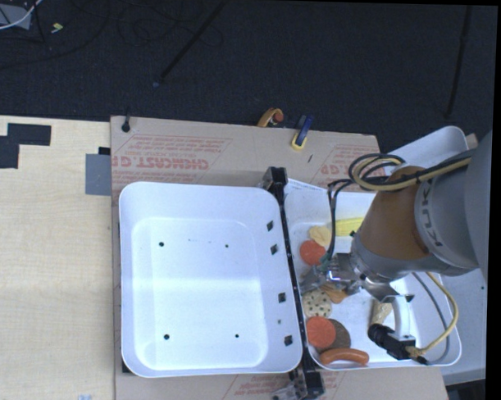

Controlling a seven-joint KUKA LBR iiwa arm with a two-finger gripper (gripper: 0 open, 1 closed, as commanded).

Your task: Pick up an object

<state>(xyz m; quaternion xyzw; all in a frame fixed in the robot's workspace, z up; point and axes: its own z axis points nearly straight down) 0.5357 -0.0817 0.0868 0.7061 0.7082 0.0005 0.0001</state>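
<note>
A red round piece (313, 252) lies in the right bin (442, 358), just left of the hand (334, 276), which is low among the toys; whether it grips anything cannot be told. Nearer the front lie a speckled cracker (317, 302), another red round (320, 330) and an orange sausage (344, 356).

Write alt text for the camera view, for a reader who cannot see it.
A grey arm with an orange band reaches from the right into the right bin, its hand low among small items: a red ball, a speckled cracker-like piece and an orange sausage shape. The left bin sits beside it on a cardboard-covered bench.
</note>
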